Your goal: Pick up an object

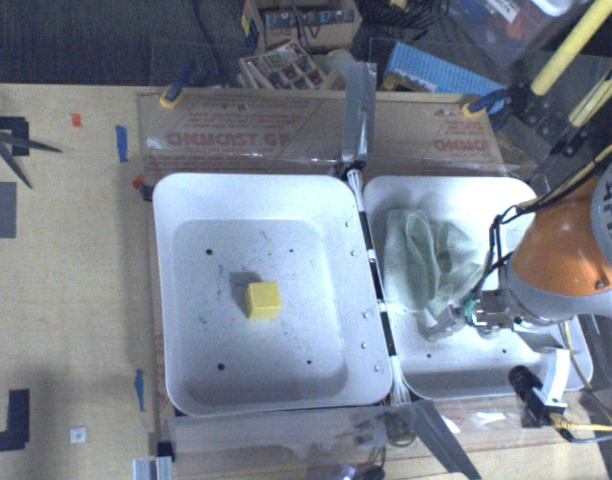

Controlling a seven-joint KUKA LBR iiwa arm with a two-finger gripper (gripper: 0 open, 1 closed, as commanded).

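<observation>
A small yellow cube [264, 299] lies near the middle of the left bin [186, 208]. A crumpled pale green cloth [424, 253] lies in the left half of the right bin [466, 373]. My gripper [454, 315] is low in the right bin, at the cloth's lower right edge and seemingly touching it. The arm's orange band [558, 253] hangs over the bin's right side and hides that part of the floor. From this slant, whether the cloth is gripped is unclear.
A ridge of rims [371, 278] separates the two bins. A metal bar [358, 113] and clear panels stand behind them. Blue clips [121, 143] and black brackets [16, 138] lie on the bench to the left.
</observation>
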